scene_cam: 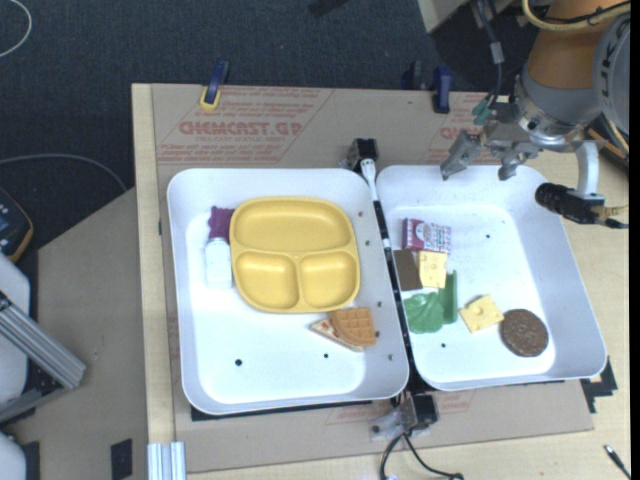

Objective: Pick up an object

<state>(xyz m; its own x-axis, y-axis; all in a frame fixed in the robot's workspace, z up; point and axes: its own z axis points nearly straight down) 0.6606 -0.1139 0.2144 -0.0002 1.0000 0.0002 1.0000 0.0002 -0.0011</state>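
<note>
1. Camera view check: the gripper (481,158) hangs over the far rim of the right bin (570,268), its two fingers spread wide with nothing between them. Treat the pick as not yet begun.

2. Locate your candidate objects. All lie nearer the camera than the gripper, toward the bin's near half: a purple packet (427,234), a brown block (405,269) touching a small yellow square (432,268), a green piece (430,309), a yellow cheese wedge (481,314) and a brown cookie (524,332).

3. Expect a double contact at the cluster. The packet, block, square and green piece touch or overlap; fingers closing there would likely pinch two items or push one aside.

4. Expect a wall strike if you descend from the present position. One finger would probably land on the rim.

5. Expect slippage on the flat items. The cookie and wedge lie low, so fingers may close above them.

6. Prefer the cookie or wedge: each is apart from the cluster.
</note>
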